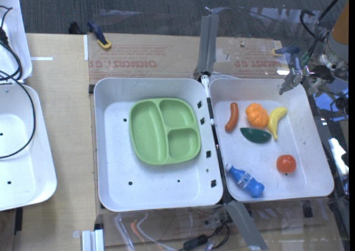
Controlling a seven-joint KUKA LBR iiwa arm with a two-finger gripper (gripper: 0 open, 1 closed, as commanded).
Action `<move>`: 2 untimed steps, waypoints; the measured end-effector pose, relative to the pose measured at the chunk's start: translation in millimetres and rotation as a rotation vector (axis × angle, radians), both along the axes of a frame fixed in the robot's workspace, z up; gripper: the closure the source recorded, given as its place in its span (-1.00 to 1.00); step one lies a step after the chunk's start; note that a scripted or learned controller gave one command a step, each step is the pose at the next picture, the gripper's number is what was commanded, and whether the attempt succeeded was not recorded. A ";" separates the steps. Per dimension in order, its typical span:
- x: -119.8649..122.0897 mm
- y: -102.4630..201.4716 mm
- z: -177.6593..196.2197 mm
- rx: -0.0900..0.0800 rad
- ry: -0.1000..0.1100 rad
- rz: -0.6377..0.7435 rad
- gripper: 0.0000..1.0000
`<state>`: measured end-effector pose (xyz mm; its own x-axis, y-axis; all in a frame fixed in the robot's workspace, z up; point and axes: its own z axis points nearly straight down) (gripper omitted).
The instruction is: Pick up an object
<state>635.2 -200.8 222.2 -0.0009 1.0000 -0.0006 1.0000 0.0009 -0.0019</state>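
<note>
On a wooden bench (61, 78) before dark floor, two white bins stand side by side: the left bin (111, 150) holds a green divided plate (165, 130), the right bin (310, 150) small toys, an orange tomato (286, 163) among them, and the gripper (293, 81) hangs above its far corner, half cut off.
</note>
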 end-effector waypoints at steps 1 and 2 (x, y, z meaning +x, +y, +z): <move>-22.4 -3.8 -123.9 0.002 0.001 -0.005 -1.00; -22.0 -4.6 -114.3 0.001 -0.001 -0.005 1.00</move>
<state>613.3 -205.4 107.9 0.0043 1.0000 0.0001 1.0000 -0.0043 -0.0013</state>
